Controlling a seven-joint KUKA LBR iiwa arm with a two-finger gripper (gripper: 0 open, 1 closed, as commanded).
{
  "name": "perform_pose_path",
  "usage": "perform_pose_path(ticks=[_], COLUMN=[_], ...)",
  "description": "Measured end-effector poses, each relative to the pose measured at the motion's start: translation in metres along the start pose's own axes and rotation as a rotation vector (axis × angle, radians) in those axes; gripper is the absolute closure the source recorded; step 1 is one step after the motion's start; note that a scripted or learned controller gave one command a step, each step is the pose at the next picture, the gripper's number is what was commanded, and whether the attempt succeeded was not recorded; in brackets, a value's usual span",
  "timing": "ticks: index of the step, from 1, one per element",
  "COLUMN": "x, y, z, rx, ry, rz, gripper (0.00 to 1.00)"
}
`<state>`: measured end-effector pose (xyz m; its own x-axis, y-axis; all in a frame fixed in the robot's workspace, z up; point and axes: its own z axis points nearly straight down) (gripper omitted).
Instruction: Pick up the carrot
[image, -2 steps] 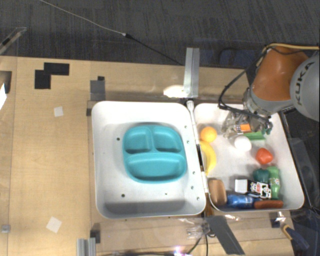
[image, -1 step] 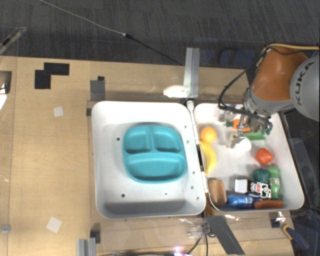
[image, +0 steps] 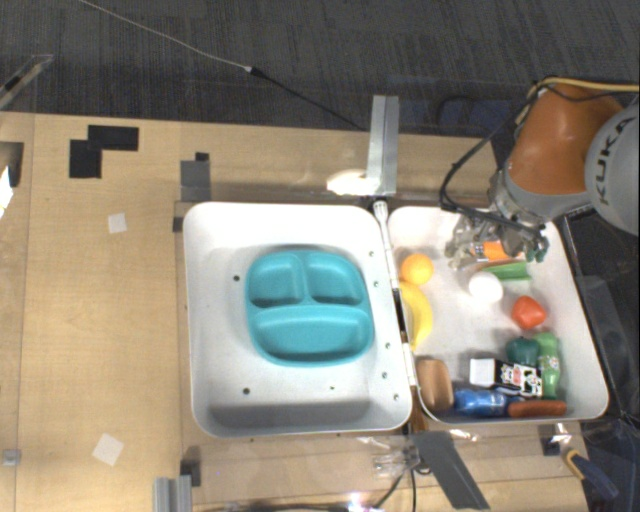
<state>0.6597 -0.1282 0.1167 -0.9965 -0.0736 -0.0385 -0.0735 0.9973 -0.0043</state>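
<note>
The carrot (image: 497, 253), orange with a green top (image: 510, 268), lies near the back of the right bin (image: 590, 385). My gripper (image: 497, 246) is low over it, reaching in from the right under the orange-banded wrist (image: 560, 140). Its fingers stand open, one on each side of the carrot's orange body. The gripper hides part of the carrot, and the carrot appears to rest on the bin floor.
Close by the carrot are a white ball (image: 485, 289), a yellow-orange fruit (image: 416, 268), a banana (image: 418, 312) and a red-orange item (image: 529, 312). Green bottles (image: 535, 357), a small box, a blue item and a brown one crowd the bin's front. A teal divided plate (image: 305, 305) lies in the left bin (image: 205, 330).
</note>
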Motion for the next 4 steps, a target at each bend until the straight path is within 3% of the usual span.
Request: perform_pose_path(ticks=[1, 2, 3, 4], x=[0.000, -0.002, 0.006, 0.019], y=[0.000, -0.035, -0.077, -0.076], z=[0.001, 0.007, 0.030, -0.001], rx=[0.000, -0.001, 0.000, -0.001], ry=[0.001, 0.026, 0.045, 0.026], rz=[0.000, 0.051, 0.303, 0.044], gripper=[0.00, 0.00, 0.00, 0.00])
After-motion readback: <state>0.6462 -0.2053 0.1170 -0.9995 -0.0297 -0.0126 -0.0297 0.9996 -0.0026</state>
